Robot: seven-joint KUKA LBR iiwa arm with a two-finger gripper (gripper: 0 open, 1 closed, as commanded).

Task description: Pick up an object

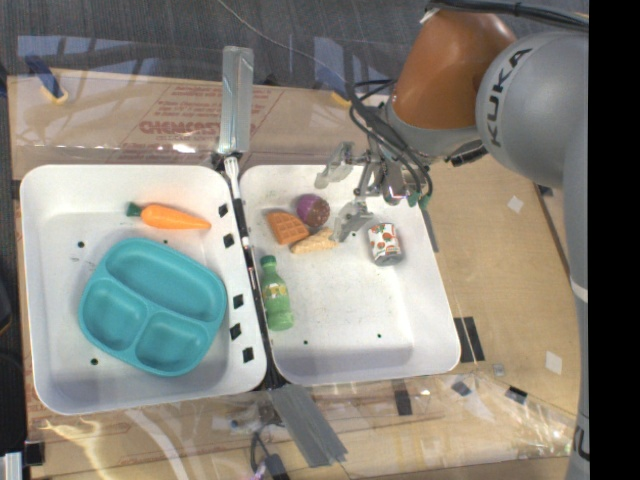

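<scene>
Set high above the bench (500, 298), looking down at a slant. Far enough off to take in both white bins whole: left bin (50, 298) and right bin (420, 318), meeting at the divider (245, 268) near mid-frame. Beyond the divider, dark floor along the top edge. Right of the divider, the arm (520, 88) reaching in, looming large and close to the lens.

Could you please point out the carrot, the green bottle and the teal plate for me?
carrot (172, 217): camera view, middle of its orange body.
green bottle (275, 295): camera view, its label.
teal plate (152, 307): camera view, centre divider.
</scene>
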